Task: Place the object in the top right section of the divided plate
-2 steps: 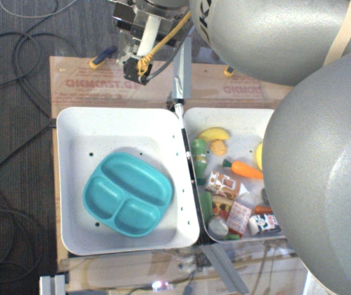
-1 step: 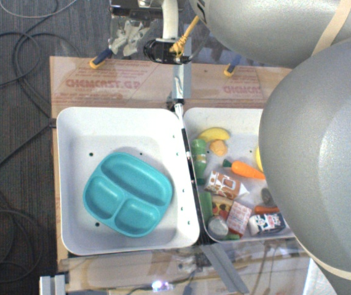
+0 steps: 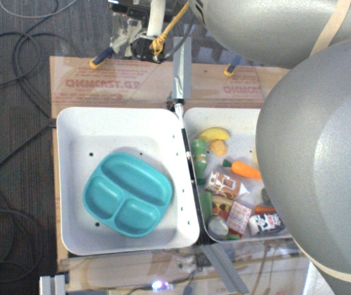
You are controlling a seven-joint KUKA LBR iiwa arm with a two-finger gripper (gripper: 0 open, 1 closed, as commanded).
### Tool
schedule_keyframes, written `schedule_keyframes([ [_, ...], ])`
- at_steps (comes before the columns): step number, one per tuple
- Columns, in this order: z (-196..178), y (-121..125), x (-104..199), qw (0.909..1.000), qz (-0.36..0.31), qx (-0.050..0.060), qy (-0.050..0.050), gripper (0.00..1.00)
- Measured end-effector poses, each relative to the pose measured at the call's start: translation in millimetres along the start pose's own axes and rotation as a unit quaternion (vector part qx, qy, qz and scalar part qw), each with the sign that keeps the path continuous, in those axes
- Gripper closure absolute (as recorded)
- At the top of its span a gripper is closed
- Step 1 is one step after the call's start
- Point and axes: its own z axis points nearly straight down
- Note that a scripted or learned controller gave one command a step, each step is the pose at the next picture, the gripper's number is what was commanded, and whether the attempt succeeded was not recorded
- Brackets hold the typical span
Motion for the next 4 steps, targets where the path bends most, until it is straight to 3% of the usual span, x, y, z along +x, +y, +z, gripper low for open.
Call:
schedule_keyframes([
  [4, -33.3, 1.2, 0.4, 0.9999, 0.000, -0.002, -0.014, 1.00],
])
